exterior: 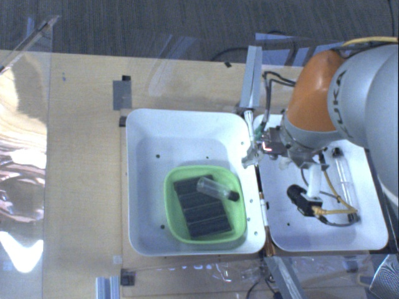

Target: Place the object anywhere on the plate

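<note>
Camera view from above: the pale wooden counter (75, 185) carries two shallow white bins set side by side, their inner rims touching. The grey arm (349, 98), with its orange band, reaches in from the right and covers much of the right bin (368, 223). The left bin (146, 185) holds a green plate (169, 198), which sits toward the near right corner of the bin floor. A black ridged block (202, 220) lies flat on the plate and takes up most of its middle, turned a little askew to the bin walls. A clear tube (213, 187) with a dark end rests on its side on the far part of the block, within the plate's rim, its dark end pointing right. The gripper (254, 153) hangs over the rims where the two bins meet, just beyond the plate's far right edge and apart from the tube. Whether it is spread or pressed together cannot be told from this angle, and nothing is seen in it.
</note>
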Controlling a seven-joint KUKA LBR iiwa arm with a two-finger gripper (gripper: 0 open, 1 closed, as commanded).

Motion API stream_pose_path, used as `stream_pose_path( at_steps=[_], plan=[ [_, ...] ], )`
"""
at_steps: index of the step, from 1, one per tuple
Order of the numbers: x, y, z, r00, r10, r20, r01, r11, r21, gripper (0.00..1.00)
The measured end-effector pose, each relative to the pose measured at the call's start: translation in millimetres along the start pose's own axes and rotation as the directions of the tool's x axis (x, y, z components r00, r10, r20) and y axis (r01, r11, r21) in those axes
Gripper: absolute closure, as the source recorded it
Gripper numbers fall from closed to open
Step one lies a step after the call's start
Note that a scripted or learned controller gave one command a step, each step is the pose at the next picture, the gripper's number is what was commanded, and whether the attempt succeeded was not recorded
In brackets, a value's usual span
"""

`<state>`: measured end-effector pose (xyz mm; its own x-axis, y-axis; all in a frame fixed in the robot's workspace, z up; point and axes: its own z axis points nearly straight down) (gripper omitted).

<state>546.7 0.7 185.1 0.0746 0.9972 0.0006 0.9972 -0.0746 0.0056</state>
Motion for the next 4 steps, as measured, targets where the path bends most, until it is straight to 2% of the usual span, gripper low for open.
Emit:
stream_pose_path(
  at_steps=[1, 2, 3, 4],
  plan=[
    [-38, 0, -50, 0.968, -0.249, 0.002, 0.249, 0.968, -0.005, 0.0],
    [-73, -29, -108, 0.967, -0.255, 0.002, 0.255, 0.967, -0.004, 0.0],
    [-71, -26, -120, 0.965, -0.263, 0.005, 0.263, 0.965, -0.011, 1.0],
    [-71, -26, -119, 0.965, -0.263, 0.005, 0.263, 0.965, -0.011, 0.0]
  ],
)
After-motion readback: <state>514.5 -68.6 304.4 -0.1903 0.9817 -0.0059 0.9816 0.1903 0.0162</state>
